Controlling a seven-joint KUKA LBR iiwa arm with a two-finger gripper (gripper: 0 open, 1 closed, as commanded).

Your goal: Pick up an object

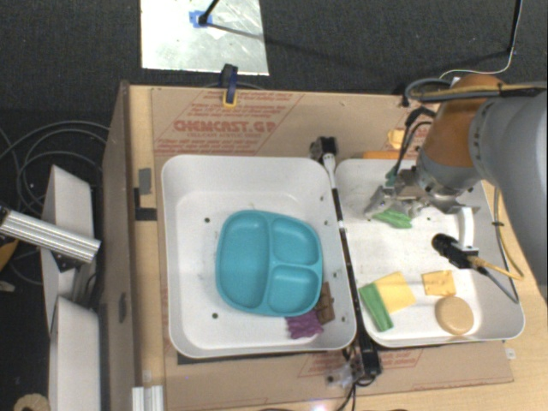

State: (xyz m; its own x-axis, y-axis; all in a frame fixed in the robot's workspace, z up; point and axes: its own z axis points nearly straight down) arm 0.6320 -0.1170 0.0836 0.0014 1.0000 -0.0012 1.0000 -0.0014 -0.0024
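The end effector (387, 202) is positioned low in the right bin (505, 315), directly over a small green object (394, 219). Whether that object is gripped cannot be told. A divided blue plate (267, 262) is seen in the left bin (188, 229).

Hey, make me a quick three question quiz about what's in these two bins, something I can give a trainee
1. True or false: the teal divided plate lies in the right bin.
2. Which thing lies nearest the end effector? A) round tan piece B) small green piece C) purple piece
3. Fill in: the yellow block touches a ____ stick on its left side.

Key
1. False; it lies in the left bin.
2. B; it lies just below the end effector in the right bin.
3. green
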